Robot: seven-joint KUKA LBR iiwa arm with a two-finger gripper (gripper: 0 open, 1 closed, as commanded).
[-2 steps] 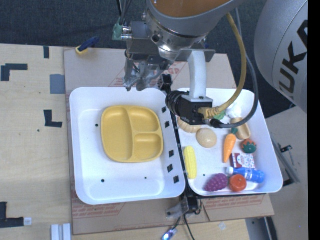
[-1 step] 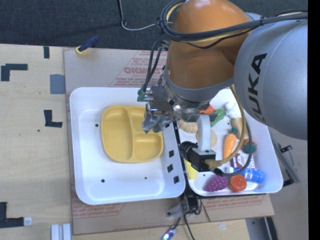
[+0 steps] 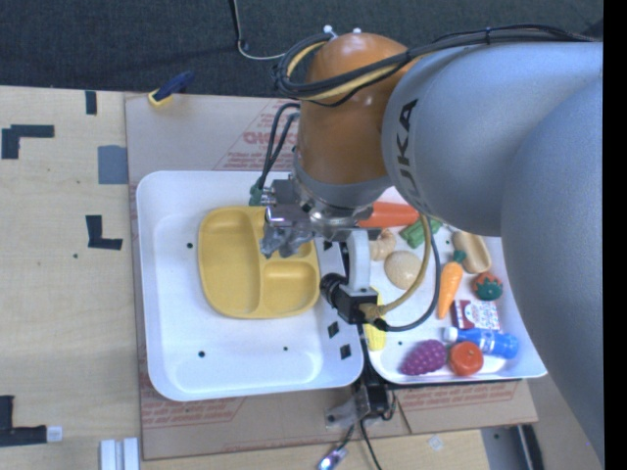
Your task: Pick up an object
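Camera view looks down on two white bins, with the grey and orange arm covering much of the right bin (image 3: 529, 365). Its gripper (image 3: 279, 231) hangs over the left bin (image 3: 171, 360), at the upper right rim of a yellow divided plate (image 3: 245, 262). Whether the jaws are spread or pressed together cannot be told; the wrist hides them, and nothing shows between them. Right of the jaws lie toy foods: a carrot (image 3: 448, 288), purple grapes (image 3: 424, 357), a tomato (image 3: 466, 358), a strawberry (image 3: 487, 287), a pale egg-like piece (image 3: 402, 268). Others are partly hidden beneath the arm.
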